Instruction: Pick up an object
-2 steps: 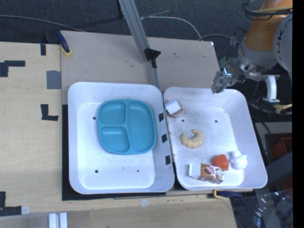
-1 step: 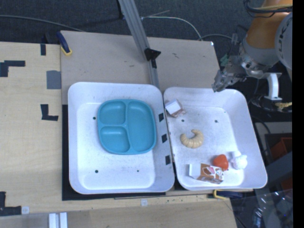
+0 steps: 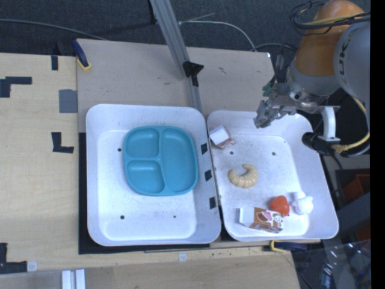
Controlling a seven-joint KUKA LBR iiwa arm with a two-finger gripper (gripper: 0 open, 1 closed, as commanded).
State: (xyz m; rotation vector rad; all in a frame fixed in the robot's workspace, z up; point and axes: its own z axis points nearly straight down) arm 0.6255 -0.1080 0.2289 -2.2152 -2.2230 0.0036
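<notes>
End effector (image 3: 264, 120) over right bin's (image 3: 319, 161) back edge, nothing visibly held; finger opening can't tell. Risk: croissant (image 3: 243, 176) curved, may roll out of pinch; small block (image 3: 219, 136) near wall, w/ little clearance.

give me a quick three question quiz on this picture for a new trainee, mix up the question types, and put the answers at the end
1. True or false: the blue divided plate lies in the right bin.
2. Multiple choice: which item sits nearest the middle of the right bin? A) croissant B) red tomato-like item C) small white box
3. Short answer: over which part of the right bin is the hand?

Key
1. False. It lies in the left bin.
2. A.
3. Over its far edge, towards the far right corner, with nothing seen between its fingers.
</notes>
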